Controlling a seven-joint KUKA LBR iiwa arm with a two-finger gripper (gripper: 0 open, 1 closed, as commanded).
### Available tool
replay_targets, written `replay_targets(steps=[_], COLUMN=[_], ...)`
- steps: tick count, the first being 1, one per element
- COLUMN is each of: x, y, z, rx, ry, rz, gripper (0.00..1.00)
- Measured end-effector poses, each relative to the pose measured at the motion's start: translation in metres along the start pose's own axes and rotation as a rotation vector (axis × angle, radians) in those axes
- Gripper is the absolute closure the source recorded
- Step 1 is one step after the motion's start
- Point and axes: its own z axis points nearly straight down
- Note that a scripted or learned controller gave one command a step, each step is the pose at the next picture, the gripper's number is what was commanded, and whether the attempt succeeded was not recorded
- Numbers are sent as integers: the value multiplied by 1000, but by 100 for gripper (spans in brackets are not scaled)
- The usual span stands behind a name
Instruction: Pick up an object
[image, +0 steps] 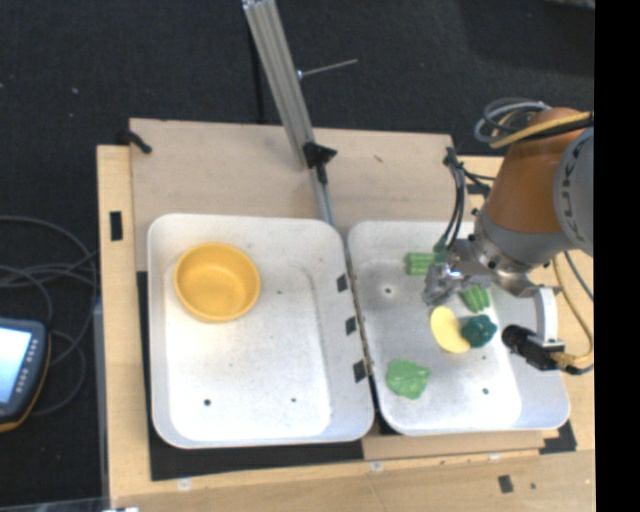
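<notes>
My gripper (440, 285) hangs low over the right bin (400, 420), in its upper middle part. A small green block (419, 263) lies just above and left of it, touching or very near the fingers. To the lower right of the gripper lie a light green piece (476, 297), a yellow oval object (447, 331) and a dark teal object (480, 330), close together. A green leafy lump (407, 378) rests lower in the bin. Nothing visibly sits between the fingers.
The left bin (250, 410) holds a yellow bowl (217, 281) in its upper left corner. A slanted metal pole (290, 90) rises behind the bins. Cables and a black fitting (530, 345) hang off the wrist over the right bin's right side.
</notes>
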Motion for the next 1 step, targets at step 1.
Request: replay_targets(steps=[1], x=[-2], y=[6], z=[-40], rx=[1], ry=[0], rz=[0], gripper=[100])
